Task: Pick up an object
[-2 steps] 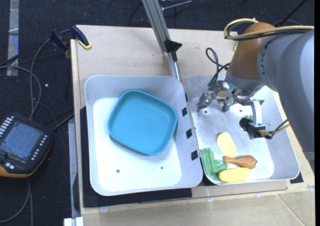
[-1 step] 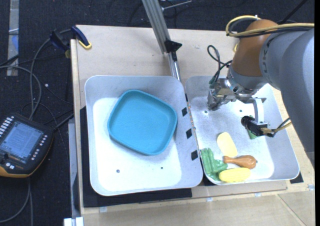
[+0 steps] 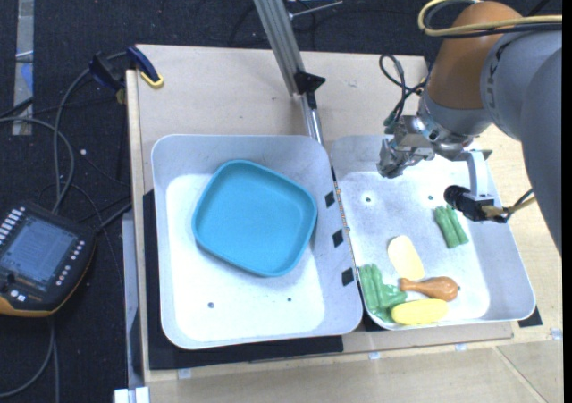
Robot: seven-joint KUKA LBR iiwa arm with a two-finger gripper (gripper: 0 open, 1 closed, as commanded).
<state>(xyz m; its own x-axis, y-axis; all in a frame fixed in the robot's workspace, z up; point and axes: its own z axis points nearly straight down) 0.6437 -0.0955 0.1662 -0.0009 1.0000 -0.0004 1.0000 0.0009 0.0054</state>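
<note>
Nearest the lens, the right bin [image 3: 500,249] holds small toy foods at its front: a green vegetable [image 3: 379,289], a pale slice [image 3: 405,256], a yellow piece [image 3: 419,312], a brown drumstick [image 3: 432,286], and a green stick [image 3: 451,225] farther back. They look light, stiff and smooth, so the drumstick's narrow shaft seems the surest hold. Across in the left bin [image 3: 170,240] lies a blue plate [image 3: 255,218], while the pincer [image 3: 394,163] hangs over the right bin's far corner, well apart from the food, whether spread or pressed together I cannot tell.
</note>
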